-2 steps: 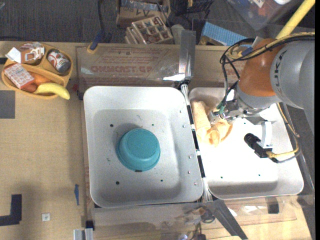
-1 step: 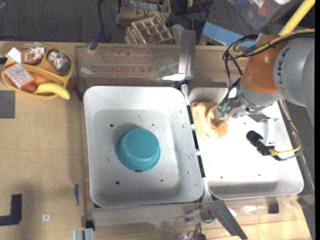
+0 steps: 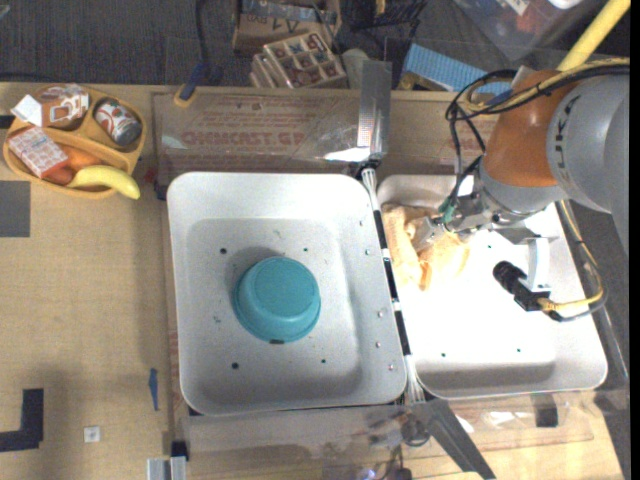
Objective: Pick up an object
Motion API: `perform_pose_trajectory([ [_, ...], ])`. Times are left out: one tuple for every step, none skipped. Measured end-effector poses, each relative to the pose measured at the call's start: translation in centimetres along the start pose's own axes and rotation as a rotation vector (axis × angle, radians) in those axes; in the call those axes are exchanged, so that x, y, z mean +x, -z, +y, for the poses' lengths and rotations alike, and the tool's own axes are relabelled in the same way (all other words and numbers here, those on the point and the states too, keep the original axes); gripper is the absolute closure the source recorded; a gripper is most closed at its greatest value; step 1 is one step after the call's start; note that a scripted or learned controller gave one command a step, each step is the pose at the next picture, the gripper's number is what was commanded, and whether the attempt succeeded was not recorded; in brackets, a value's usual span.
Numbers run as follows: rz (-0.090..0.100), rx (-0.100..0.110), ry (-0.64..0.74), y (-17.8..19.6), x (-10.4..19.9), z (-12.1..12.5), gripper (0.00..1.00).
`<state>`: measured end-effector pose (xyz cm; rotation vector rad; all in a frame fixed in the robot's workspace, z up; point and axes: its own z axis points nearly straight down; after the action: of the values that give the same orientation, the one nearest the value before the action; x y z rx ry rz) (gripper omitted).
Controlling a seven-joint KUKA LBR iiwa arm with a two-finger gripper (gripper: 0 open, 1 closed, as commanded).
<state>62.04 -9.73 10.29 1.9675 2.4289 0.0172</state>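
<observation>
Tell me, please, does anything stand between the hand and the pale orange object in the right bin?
Nothing visible does. The hand is low in the right bin, right at the pale orange object lying by the bin's left wall. The teal bowl sits apart in the left bin, out of the way.

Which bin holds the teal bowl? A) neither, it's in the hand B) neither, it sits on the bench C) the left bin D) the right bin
C: the teal bowl sits upside down near the middle of the left bin, away from the arm reaching over the right bin.
</observation>
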Motion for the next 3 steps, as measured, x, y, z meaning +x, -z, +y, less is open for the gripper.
perform_pose_trajectory([
  [0.004,0.016,-0.011,15.1,3.6,0.5,0.0],
  [0.005,0.018,0.002,7.1,-2.2,0.0,0.0],
  [0.001,0.006,0.051,-1.1,-4.8,-2.4,0.0],
])
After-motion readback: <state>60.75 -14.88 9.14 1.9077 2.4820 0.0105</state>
